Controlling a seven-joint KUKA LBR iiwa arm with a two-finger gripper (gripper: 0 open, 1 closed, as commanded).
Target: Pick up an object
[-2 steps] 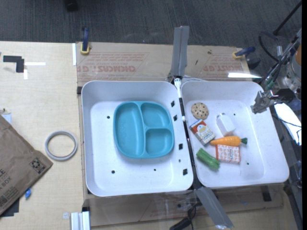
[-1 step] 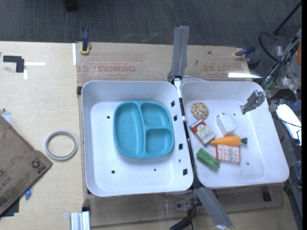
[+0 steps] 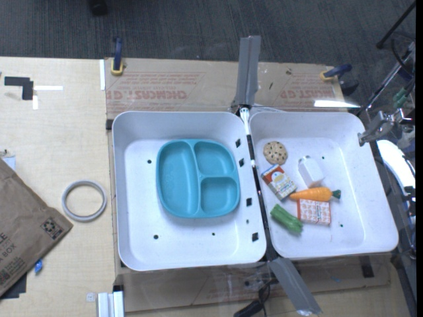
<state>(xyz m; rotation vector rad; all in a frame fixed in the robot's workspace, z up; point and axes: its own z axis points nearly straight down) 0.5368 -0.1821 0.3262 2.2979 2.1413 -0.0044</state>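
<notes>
- You are at the start of the pick: no object looks lifted; everything lies flat on the bin floors
- Right bin [image 3: 370, 177], right of centre of the frame, holds the candidates: a cookie [image 3: 275, 152] at its upper left, a white cup [image 3: 310, 170] just right of it, a small carton [image 3: 279, 182] below the cookie, a carrot [image 3: 313, 193] touching or nearly touching the carton's right edge, a red packet [image 3: 314, 212] directly under the carrot, a green pepper [image 3: 286, 218] at the lower left
- Left bin [image 3: 132, 197], centre of the frame, holds a blue divided plate [image 3: 198, 177], well apart from the small items
- Gripper: you cannot tell its opening or whether it has hold of anything; at the right edge there is only unclear metal hardware [image 3: 383, 124]
- Judgement: next move calls for choosing a target; the cookie and cup stand freest, while carrot, carton and packet are crowded and risk a double contact
- Off the bins at the left of the frame: a tape ring [image 3: 84, 199] and a cardboard box [image 3: 23, 233]
</notes>
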